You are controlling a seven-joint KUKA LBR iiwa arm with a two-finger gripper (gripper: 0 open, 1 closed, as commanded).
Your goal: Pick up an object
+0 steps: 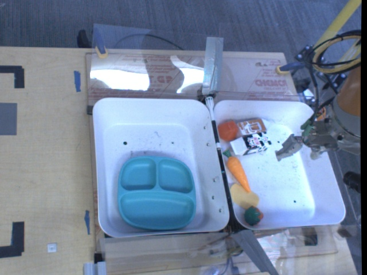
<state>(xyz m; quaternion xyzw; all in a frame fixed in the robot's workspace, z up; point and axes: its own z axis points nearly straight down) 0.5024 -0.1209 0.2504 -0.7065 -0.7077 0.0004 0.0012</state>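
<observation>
Objects for picking sit along the left side of the right bin (321,211): a carton (252,140), a tomato (227,130), a carrot (238,173) and, lower, a green-and-red piece (253,215). From my overhead camera, the gripper (288,147) hangs beside the carton carrying nothing. I judge the pick not yet made; reaching, closing and lifting all remain. A teal tray (156,192) fills the left bin (109,153).

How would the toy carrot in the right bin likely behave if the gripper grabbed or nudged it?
The carrot looks like smooth moulded plastic, so probably stiff, light and a bit slippery. Its tapered, rounded body would likely roll or pivot if pushed. Lying near the bin wall, it may jam there.
</observation>
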